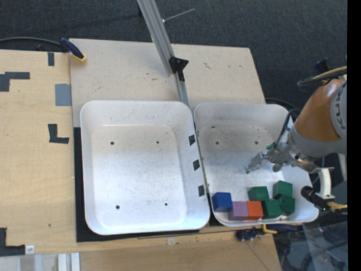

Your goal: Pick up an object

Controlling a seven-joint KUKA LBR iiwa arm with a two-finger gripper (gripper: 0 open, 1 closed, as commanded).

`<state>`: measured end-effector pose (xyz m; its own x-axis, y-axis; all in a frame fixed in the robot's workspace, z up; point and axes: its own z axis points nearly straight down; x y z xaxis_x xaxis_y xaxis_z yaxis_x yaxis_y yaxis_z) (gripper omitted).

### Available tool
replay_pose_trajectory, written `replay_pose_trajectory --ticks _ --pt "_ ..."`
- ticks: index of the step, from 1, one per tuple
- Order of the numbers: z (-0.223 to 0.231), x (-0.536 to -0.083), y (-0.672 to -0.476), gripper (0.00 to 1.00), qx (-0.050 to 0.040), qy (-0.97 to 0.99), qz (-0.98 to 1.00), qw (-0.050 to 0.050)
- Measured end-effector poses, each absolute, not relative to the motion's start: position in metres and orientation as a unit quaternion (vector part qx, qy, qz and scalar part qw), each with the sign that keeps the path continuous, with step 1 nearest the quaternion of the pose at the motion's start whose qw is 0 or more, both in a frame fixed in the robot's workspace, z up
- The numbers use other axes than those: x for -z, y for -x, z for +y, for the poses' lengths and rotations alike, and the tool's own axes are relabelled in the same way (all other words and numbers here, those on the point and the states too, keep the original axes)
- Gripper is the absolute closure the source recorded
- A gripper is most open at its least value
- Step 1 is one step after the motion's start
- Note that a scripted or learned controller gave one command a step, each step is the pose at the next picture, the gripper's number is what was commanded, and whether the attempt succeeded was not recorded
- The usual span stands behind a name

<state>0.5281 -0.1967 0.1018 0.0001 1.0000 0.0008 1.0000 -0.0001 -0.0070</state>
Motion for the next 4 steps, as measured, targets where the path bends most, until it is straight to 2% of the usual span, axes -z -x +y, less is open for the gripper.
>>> replay_pose_trajectory --ticks 1,3,4 --pt "-0.196 -0.115 -0.530 1.00 -0.0006 0.706 -0.708 0.002" --pt "-0.206 -0.230 -0.525 1.00 0.0008 0.707 -0.707 -0.003" --pt "-0.205 -0.238 -0.525 1.00 0.0001 0.707 -0.708 0.000"
